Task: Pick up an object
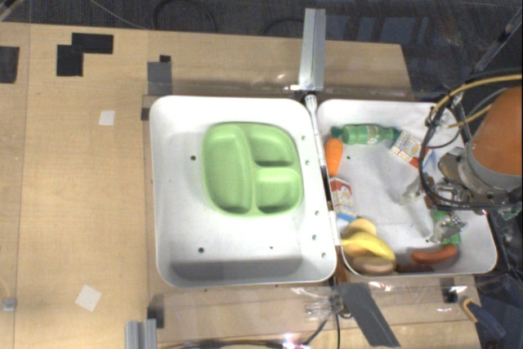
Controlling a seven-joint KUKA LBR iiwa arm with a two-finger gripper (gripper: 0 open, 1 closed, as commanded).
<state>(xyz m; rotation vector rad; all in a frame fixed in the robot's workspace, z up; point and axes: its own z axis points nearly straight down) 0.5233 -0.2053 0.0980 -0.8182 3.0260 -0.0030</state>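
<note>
The right bin (384, 176) holds a green bottle (368, 134) lying at the back and an orange carrot (333, 155) by the left wall. A red-and-white packet (341, 195), a yellow banana (365, 241), a tan bun (372, 261) and a reddish sausage (435, 255) lie toward the front. My gripper (445, 226) hangs low over the bin's right side, just above the sausage, with something green and white right at its tip. The wrist hides most of the gripper.
The left bin (176, 200) bears a green divided tray (249, 167). A metal post (312, 49) stands behind the gap between the bins. Cables (458, 106) loop beside the orange-banded wrist (498, 135) at the right edge.
</note>
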